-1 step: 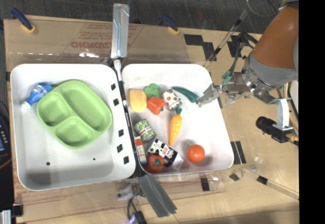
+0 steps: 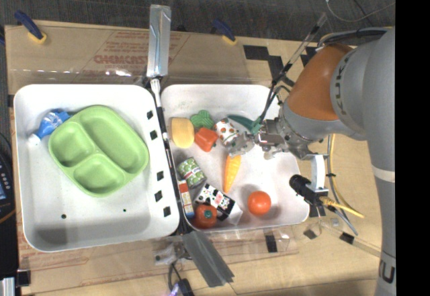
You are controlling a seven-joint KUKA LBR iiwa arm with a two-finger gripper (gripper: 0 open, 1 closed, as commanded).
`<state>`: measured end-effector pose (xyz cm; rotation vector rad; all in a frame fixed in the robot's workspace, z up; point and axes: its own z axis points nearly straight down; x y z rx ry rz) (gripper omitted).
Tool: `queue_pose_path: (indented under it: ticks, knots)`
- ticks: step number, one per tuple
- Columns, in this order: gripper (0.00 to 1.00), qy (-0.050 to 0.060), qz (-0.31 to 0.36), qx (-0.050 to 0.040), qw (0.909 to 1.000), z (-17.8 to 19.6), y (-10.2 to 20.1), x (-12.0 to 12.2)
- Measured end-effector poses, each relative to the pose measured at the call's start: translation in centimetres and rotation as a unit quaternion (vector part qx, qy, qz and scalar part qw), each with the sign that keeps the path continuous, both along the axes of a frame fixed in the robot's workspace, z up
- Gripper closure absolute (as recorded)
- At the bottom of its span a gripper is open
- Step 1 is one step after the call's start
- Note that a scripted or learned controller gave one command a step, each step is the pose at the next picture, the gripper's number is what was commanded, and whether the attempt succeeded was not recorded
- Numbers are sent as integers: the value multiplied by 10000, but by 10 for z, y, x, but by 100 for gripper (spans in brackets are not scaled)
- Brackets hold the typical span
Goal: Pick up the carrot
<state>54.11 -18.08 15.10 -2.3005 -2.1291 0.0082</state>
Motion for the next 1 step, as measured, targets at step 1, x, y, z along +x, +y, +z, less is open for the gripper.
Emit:
queue_pose_path:
  ticks: [1]
  knots:
    - [0, -28, 257, -5, 9997, -60, 16, 5]
